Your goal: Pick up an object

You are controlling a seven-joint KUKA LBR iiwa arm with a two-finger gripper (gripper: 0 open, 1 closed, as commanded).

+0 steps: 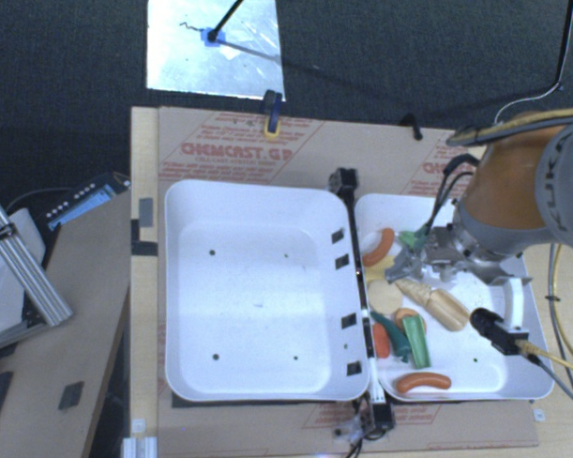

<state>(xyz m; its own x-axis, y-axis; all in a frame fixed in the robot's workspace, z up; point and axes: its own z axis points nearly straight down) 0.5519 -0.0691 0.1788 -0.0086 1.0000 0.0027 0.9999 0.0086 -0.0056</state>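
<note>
I have the claw (407,265) low over the right bin (521,372), where all the toys lie heaped, near the beige wooden piece (436,305) and an orange sausage (378,246), presumably lining up a pick, though I cannot tell how its grip stands.

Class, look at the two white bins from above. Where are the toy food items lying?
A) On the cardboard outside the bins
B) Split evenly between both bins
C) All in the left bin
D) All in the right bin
D: the orange sausage, the green piece and the beige bread-like piece all lie in the right bin, where the gripper is reaching.
</note>
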